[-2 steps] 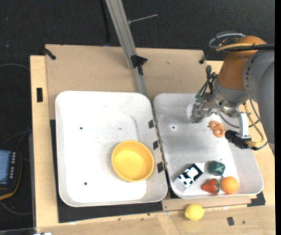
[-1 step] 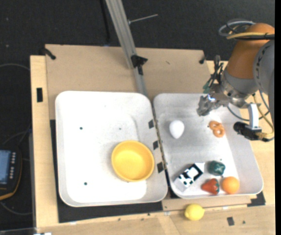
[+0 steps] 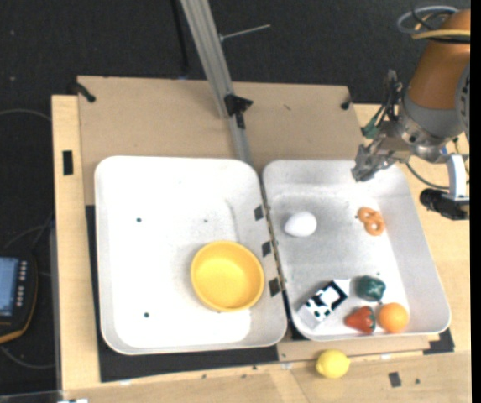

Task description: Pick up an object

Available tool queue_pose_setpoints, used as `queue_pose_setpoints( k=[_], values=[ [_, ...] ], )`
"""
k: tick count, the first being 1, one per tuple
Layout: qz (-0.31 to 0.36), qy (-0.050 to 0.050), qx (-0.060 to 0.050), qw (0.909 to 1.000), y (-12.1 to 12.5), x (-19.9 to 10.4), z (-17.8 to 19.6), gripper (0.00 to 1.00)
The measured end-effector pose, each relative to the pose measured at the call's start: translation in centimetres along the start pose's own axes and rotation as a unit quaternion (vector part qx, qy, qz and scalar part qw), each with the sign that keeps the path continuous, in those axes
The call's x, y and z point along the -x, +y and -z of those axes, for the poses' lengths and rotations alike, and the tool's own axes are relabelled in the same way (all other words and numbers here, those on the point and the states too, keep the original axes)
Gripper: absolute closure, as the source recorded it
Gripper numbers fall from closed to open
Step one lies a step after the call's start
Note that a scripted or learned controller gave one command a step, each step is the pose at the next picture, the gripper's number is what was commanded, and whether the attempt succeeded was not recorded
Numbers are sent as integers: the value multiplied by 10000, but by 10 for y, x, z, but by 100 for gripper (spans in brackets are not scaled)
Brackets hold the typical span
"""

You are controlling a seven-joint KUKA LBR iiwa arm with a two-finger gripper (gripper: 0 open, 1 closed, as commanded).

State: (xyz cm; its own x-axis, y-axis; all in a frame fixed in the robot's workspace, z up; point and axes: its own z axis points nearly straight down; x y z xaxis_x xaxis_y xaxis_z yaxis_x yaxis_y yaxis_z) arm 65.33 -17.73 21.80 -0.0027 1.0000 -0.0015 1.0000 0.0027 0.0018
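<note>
Objects for picking lie in the right bin (image 3: 416, 225): a white egg-shaped piece (image 3: 300, 224) near its left wall, an orange pretzel-like piece (image 3: 371, 221) toward three o'clock from it, and a cluster along the bin's six o'clock edge made up of a black-and-white block (image 3: 325, 300), a dark green lump (image 3: 370, 288), a red piece (image 3: 359, 319) and an orange ball (image 3: 393, 316), these last three touching or nearly so. In the left bin (image 3: 139, 200) sits a yellow bowl (image 3: 227, 275), close to the divider. A yellow lemon-like ball (image 3: 332, 363) rests outside the bins on the bench (image 3: 139, 116), just beyond the right bin's six o'clock rim.

The gripper (image 3: 366, 170) hangs over the right bin's twelve o'clock corner, with nothing visible between its fingertips; whether they are spread or closed cannot be told at this size. The pretzel-like piece lies nearest, at about six o'clock from the tip, still apart from it.

My reading is that the task stands at the approach step, with no grasp made. The next move would call for travel toward six o'clock and a descent onto one item; the pretzel or the egg looks easier, each standing alone, than the crowded cluster.

The arm (image 3: 437, 82) enters from three o'clock, its orange band high, the wrist angled down and toward nine o'clock.
</note>
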Motion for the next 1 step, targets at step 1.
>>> queue_pose_setpoints(
  k=[1],
  values=[
    [-2,-3,31,10000,1,1,55,100]
  ],
)
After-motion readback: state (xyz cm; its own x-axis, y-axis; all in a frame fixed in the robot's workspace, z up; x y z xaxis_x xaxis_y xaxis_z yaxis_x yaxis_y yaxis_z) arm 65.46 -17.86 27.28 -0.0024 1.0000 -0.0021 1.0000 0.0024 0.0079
